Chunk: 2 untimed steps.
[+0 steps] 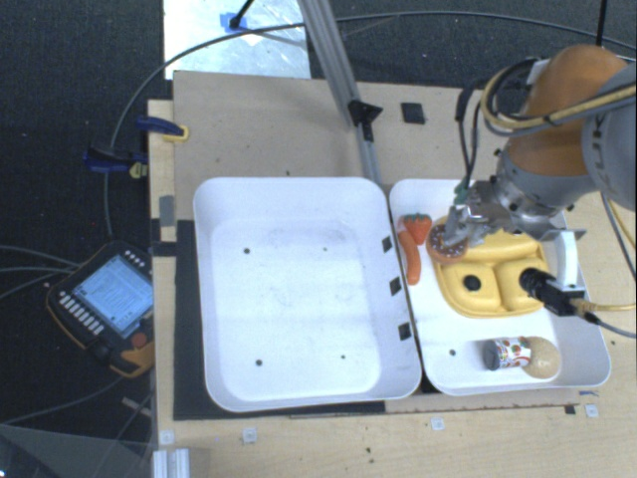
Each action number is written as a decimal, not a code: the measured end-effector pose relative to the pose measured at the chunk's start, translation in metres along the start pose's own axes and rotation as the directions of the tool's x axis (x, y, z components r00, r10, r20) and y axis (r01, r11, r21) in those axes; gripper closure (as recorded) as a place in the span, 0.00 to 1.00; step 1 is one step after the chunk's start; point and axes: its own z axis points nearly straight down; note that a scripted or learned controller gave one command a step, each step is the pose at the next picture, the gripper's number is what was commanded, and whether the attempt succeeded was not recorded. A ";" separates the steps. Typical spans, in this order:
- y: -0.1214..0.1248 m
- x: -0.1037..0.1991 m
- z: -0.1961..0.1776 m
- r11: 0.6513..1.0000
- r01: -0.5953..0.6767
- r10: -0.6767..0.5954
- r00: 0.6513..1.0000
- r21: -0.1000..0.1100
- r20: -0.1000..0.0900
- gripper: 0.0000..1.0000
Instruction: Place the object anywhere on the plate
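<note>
A yellow sectioned plate [495,257] lies in the right bin [453,366]. At the plate's left rim sits a small round pink-and-brown object like a doughnut [446,249]. My gripper [459,229] hangs directly over that object, very close to or touching it, and the wrist hides part of the plate's far edge. An orange toy carrot [412,255] lies just left of the plate, along the bin's left wall.
A small bottle with a printed label [518,355] lies on its side in the right bin's near corner. The left bin [214,267] stands beside it. A metal pole [333,53] slants across the bench behind the bins. A teach pendant [105,302] rests off the bench at left.
</note>
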 end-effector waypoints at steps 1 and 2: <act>-0.012 0.050 0.010 1.000 0.000 0.000 1.000 0.001 0.000 1.00; -0.034 0.104 0.002 1.000 0.001 -0.001 1.000 0.001 -0.001 1.00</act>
